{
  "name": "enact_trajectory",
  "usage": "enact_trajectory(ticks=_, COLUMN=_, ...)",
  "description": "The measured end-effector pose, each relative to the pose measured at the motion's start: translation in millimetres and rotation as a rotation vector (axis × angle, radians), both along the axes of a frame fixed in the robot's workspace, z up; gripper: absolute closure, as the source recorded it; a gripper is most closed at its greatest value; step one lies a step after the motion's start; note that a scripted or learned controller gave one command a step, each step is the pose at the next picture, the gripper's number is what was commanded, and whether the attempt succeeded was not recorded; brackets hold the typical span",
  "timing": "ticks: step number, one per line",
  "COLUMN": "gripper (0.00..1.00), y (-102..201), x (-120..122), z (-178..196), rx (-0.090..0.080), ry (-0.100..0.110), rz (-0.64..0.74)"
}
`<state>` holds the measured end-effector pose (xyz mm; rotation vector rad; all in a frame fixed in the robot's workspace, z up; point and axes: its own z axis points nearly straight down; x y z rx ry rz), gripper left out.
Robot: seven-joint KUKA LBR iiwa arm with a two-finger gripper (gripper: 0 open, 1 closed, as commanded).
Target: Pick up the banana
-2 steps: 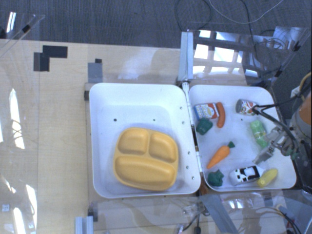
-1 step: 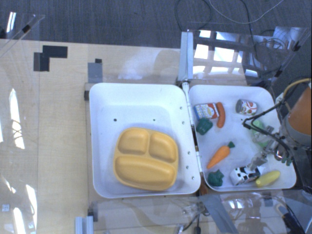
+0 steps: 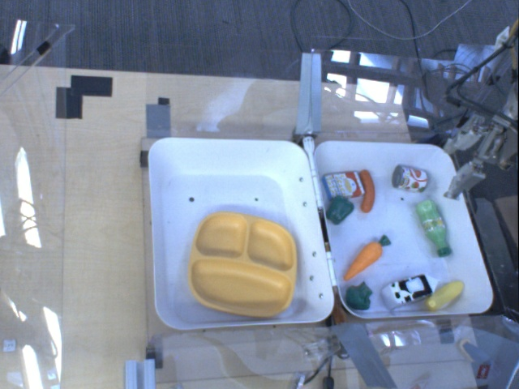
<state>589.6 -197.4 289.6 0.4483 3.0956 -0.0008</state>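
Near-right corner of right bin [image 3: 478, 241], against the front rim: banana [image 3: 445, 295] lies flat, tilted, nothing gripped on it.
Landmark: banana; everything below is placed relative to it.
Touching neighbour: black-and-white cow toy [image 3: 409, 291] sits just left of banana, apparently in contact; a clean approach is judged harder from that side.
Left, further: dark green broccoli piece [image 3: 358, 297] at the front rim; carrot [image 3: 365, 256] up-left, apart.
Above: green bottle [image 3: 432, 227] lies near the right wall, apart from banana.
Far end: can [image 3: 411, 178], sausage [image 3: 367, 190], printed packet [image 3: 344, 185], second green piece [image 3: 340, 210], all well apart.
Left bin [image 3: 170, 177]: yellow divided tray [image 3: 242, 263] is held there, clear of the pick.
Gripper [image 3: 459, 183]: seen over the right bin's far-right rim, well above banana; finger spacing cannot be told, nothing is seen held.
Step judged: approach not yet made; pick not started.
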Motion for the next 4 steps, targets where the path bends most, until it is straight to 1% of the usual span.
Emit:
enact_trajectory(ticks=1, gripper=0.00, y=4.2, x=-49.4, z=-154.6, rx=0.003, ry=0.007, rz=-0.024)
enact_trajectory(ticks=2, gripper=0.00, y=98.6, x=-38.9, z=-200.4, rx=0.003, ry=0.000, rz=0.074)
enact_trajectory(ticks=3, gripper=0.00, y=105.3, x=-49.8, z=-199.6, rx=-0.005, ry=-0.004, rz=0.485)
enact_trajectory(ticks=4, gripper=0.00, y=44.6, x=-60.8, z=-171.7, rx=-0.009, ry=0.002, rz=0.808)
